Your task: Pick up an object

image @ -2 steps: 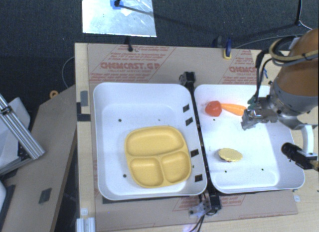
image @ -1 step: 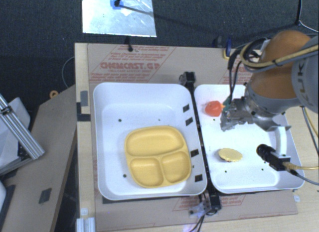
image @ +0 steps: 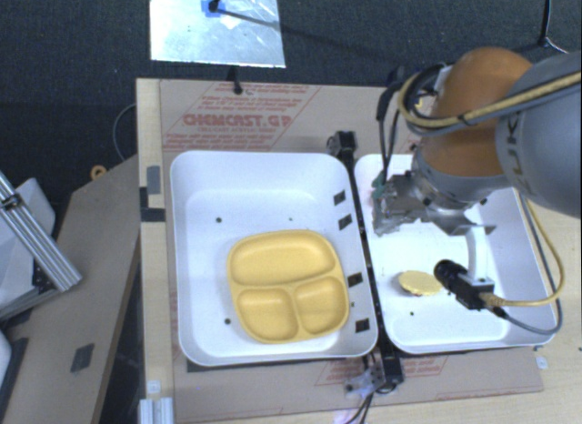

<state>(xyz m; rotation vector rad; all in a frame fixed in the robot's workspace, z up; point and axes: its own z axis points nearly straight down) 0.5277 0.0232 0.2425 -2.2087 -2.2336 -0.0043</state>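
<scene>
A pale bench board [image: 245,115] with red lettering sits on dark carpet [image: 73,40] and bears two white bins side by side.

Nearest, the left bin [image: 193,231] holds a yellow tray [image: 286,284] with three compartments. The tray lies flat in the near half of the bin, toward 5 o'clock from the bin's centre, its two small wells on the near side and the long well on the far side. Small black tabs [image: 355,278] line this bin's right wall.

In the right bin [image: 427,342] a small yellow disc [image: 416,283] lies flat on the floor, left of centre, close to the wall between the bins.

Farther back, the gripper [image: 389,213] hangs over the right bin's left side, at about 11 o'clock from the disc, near it but apart from it. Nothing shows in its grasp, and whether it is released or clenched cannot be told from this angle. The grey arm [image: 546,131] with its orange band [image: 477,95] reaches in from 3 o'clock.

Farthest, at 12 o'clock beyond the board, a shiny square sheet [image: 216,15] lies on the carpet. At 9 o'clock a metal rail [image: 32,240] slants in.
</scene>
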